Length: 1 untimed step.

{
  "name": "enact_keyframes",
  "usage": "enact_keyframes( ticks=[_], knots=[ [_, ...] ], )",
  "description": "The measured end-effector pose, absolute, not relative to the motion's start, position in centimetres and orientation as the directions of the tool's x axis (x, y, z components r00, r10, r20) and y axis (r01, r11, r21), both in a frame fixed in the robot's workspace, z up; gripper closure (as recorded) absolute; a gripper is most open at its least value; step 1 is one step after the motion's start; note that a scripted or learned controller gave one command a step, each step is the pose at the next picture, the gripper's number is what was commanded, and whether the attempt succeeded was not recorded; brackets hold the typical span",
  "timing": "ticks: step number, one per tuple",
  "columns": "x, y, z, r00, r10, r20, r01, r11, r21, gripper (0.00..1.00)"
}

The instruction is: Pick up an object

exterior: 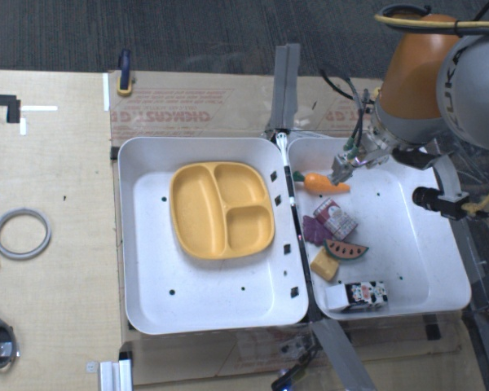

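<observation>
The gripper [342, 169] is low in the right bin [424, 292], just above the toy carrot [326, 184] lying near the bin's back left corner, but nothing is lifted so far, so the whole pick remains.

I have one fixed camera, mounted above the desk [49, 169] and tilted to look down on it at a slant. It stands far enough back to take in both white bins, left bin [147, 300] and right bin [424, 259], side by side. The arm [440, 63] enters from my right.
</observation>
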<state>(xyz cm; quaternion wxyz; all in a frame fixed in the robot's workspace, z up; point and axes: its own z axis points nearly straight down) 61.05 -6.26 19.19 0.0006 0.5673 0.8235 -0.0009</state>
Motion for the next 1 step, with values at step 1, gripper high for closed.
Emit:
enact_keyframes(
  ticks=[1],
  knots=[
    [61.05,-6.23,19.17,-0.357,0.934,-0.002,0.934,0.357,-0.001,0.00]
  ],
)
